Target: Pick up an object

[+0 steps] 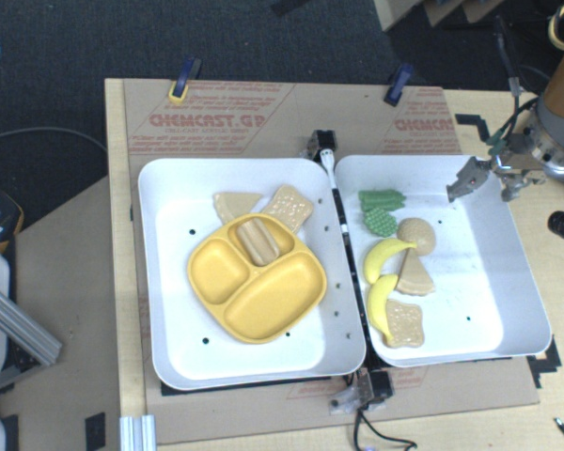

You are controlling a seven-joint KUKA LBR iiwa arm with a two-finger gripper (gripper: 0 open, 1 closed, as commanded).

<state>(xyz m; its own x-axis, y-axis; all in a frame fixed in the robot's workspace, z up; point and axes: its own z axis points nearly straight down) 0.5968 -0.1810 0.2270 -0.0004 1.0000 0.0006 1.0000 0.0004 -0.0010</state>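
Observation:
My gripper (490,180) hangs over the far right part of the right bin (508,289), open, with nothing between its fingers. To its left, along that bin's left side, lie two green pieces (381,209), a round tan piece (416,234), two yellow bananas (383,280), a tan wedge (415,275) and a toast-like square (405,323). In the left bin (169,327) a yellow divided plate (256,280) holds a brown sausage-like piece (256,240). Behind the plate lie a cracker (290,207) and a pale flat piece (233,205).
Both bins rest on a cardboard sheet (263,116) held by two clamps (180,81) at the back. A black divider with a connector (323,145) runs between the bins. The arm's grey body (556,125) fills the upper right.

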